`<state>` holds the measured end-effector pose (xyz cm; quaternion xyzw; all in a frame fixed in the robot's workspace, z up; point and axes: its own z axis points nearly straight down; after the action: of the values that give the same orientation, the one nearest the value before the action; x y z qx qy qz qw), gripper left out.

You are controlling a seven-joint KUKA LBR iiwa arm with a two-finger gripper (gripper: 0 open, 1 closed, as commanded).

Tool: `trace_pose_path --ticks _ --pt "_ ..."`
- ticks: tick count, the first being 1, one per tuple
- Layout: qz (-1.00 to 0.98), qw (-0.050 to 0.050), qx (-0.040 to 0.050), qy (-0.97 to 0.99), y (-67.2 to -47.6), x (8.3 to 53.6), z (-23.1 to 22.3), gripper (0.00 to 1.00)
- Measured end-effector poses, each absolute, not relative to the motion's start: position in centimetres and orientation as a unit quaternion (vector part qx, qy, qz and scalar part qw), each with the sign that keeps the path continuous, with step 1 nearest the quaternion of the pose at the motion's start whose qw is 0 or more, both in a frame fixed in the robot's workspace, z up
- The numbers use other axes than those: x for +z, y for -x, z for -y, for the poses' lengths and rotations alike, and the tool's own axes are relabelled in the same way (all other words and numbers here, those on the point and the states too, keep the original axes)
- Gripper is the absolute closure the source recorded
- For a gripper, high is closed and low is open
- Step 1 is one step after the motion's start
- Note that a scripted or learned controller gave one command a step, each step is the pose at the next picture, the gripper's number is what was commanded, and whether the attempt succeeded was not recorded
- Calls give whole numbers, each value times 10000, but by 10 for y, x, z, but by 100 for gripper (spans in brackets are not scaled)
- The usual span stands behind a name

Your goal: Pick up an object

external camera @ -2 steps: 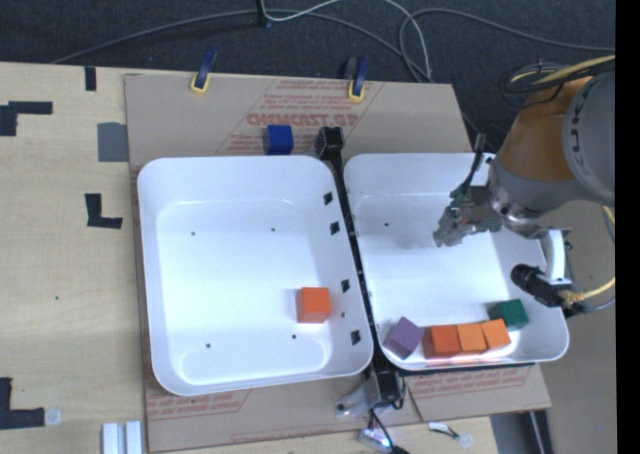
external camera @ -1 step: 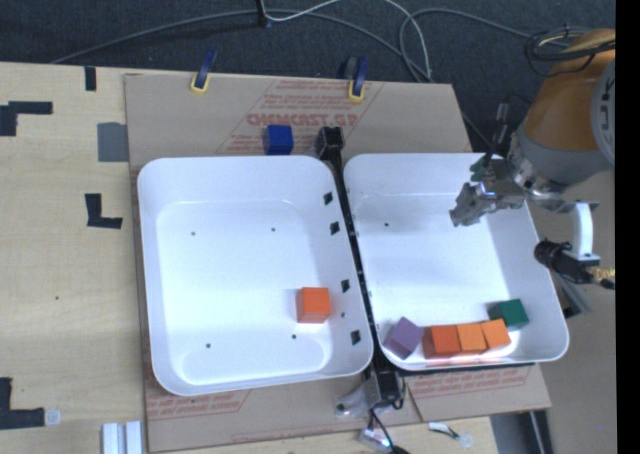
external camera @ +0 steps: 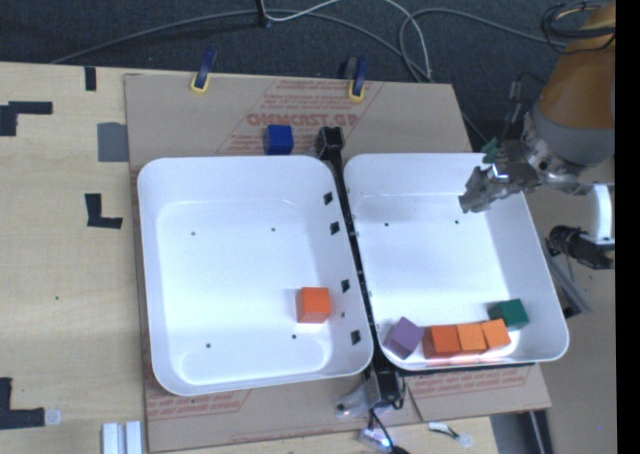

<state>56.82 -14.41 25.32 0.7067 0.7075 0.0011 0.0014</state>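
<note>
My gripper (external camera: 480, 190) hangs over the far right part of the right bin (external camera: 440, 242), well above its floor, with nothing visible between its fingers. Along that bin's near wall lie a purple block (external camera: 403, 337), an orange block (external camera: 441, 341), a second orange block (external camera: 470, 338), a lighter orange block (external camera: 495, 334) and a green block (external camera: 511, 313). One orange cube (external camera: 314, 304) sits alone in the left bin (external camera: 240, 272), near its right side.
A blue cube (external camera: 279, 138) rests on the cardboard behind the left bin. Black clips (external camera: 329, 142) join the bins along the middle divider. Cables run across the dark floor at the back. The arm's orange band (external camera: 580, 82) is at the right edge.
</note>
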Motion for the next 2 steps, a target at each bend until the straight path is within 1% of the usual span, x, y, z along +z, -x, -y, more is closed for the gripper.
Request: trace_pose_path --ticks 1,2 --pt "-7086 -9 -1 -7056 -572 238 92 100" --pt "-7086 -7 -3 -7056 -576 225 39 100"
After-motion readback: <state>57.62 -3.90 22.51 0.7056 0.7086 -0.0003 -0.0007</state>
